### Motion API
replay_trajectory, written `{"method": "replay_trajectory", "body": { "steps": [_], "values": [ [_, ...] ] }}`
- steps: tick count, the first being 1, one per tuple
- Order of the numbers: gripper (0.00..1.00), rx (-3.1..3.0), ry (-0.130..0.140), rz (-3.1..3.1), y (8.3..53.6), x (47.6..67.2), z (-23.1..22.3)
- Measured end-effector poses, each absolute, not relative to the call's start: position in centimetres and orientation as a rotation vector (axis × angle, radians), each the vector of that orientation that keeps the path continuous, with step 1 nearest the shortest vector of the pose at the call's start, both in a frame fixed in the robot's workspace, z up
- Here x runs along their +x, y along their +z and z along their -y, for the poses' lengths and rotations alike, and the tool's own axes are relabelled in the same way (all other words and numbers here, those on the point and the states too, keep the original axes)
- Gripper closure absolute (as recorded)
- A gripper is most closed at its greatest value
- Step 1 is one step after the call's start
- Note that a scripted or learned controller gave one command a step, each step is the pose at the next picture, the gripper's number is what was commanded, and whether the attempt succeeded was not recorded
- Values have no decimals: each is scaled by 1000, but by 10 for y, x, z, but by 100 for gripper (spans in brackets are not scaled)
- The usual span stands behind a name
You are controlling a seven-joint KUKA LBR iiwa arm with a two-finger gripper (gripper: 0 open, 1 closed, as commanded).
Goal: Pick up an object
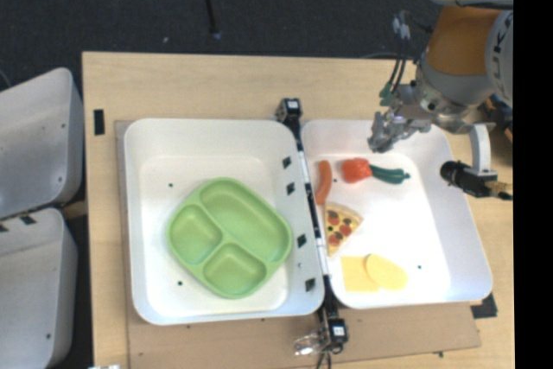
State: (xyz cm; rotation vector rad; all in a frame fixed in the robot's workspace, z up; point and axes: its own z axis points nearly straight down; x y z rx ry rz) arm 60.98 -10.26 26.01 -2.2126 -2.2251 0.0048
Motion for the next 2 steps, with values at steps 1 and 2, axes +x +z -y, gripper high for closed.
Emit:
{"method": "replay_trajectory", "body": {
  "steps": [1, 2],
  "values": [
    [100, -2212, 1, 2229, 262, 630, 49],
    [100, -2214, 3, 2228, 257, 651, 4]
  ]
}}
